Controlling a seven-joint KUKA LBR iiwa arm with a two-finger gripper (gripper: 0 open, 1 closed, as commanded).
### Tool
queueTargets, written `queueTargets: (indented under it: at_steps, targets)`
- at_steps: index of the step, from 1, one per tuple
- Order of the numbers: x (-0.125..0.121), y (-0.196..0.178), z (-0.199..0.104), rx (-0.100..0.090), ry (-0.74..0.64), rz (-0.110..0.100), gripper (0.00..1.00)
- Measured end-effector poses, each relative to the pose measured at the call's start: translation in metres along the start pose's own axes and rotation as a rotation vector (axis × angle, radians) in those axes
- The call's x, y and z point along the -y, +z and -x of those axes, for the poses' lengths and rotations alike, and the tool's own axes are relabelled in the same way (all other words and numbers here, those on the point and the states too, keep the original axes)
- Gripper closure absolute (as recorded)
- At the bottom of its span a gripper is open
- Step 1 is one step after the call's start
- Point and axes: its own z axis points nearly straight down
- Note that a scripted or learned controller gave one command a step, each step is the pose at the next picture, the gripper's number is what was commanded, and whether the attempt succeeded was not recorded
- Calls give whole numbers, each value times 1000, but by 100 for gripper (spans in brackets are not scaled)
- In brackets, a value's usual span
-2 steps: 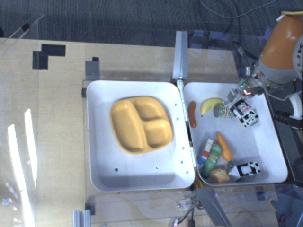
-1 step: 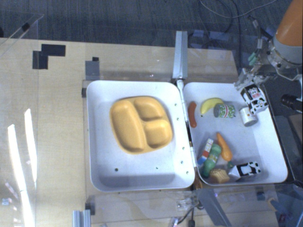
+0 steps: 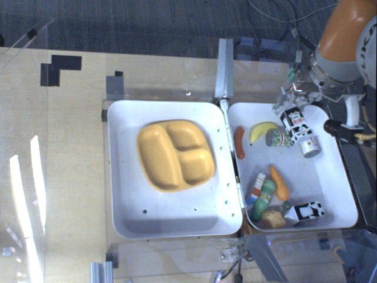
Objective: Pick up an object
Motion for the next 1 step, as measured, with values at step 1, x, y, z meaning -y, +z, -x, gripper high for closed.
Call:
queueTargets:
  at_steps: [1]
  targets:
    - [60,-2,5,0,30,1,100]
